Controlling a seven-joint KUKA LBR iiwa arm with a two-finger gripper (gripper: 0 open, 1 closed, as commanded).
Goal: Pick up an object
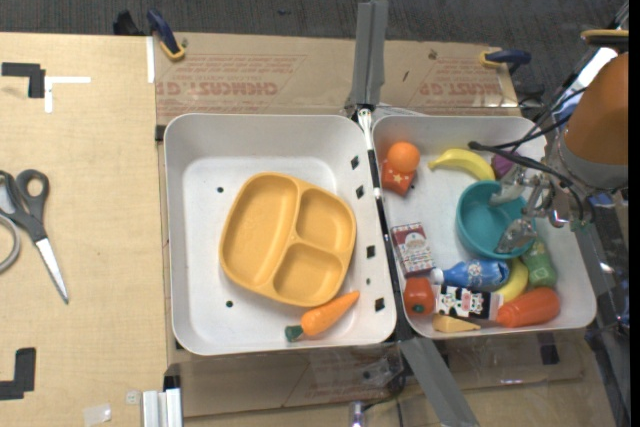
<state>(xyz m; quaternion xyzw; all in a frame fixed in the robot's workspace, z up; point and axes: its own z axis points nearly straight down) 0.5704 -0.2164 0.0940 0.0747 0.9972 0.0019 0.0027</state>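
my end effector (520,215) hangs over the right white bin (440,190), its metal parts sitting above the round teal plastic bowl (487,223) near that bin's right side. i cannot tell how my fingers stand, and i see nothing between them. my grey arm with its orange band (602,115) comes in from the right edge.

just up and left of the bowl lies a curved yellow banana (462,161), and further left, near the bin's inner wall, an orange round fruit toy (401,165). below the bowl sits a blue and white bottle (472,272), with a second yellow banana-like piece (515,283) beside it and a small green item (540,266) to the right. along the bin's lower edge are a black and white carton (468,302), a red-orange pepper-shaped toy (528,308), a small red tomato-like toy (418,294) and a pale yellow wedge (456,324). a small red and white printed box (411,248) lies left of the bowl.

the left white bin (200,215) holds a yellow three-compartment plastic plate (288,238), with an orange toy carrot (322,315) touching its lower rim.

well apart on the wooden bench (90,245), at the far left, lie grey-handled scissors (35,225).
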